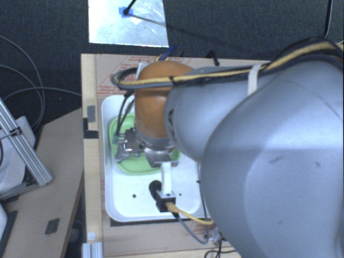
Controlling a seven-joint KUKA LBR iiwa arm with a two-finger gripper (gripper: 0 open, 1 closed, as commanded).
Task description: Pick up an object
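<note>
A light green, round, flat thing (pixel 133 163) lies in the left white bin (pixel 119 206), near its far half. My gripper (pixel 128 146) hangs straight over the green thing's left part, seen from above under the orange wrist band (pixel 152 104). The wrist hides where the gripper meets the green thing, and most of that thing's middle and right side is covered too.
My grey arm (pixel 258 155) covers the right side of the bench and the bin there. The bin's near floor (pixel 134 200) is bare white. A brown bench border (pixel 90 160) runs along the left, with an aluminium rail (pixel 24 155) and cables beyond it.
</note>
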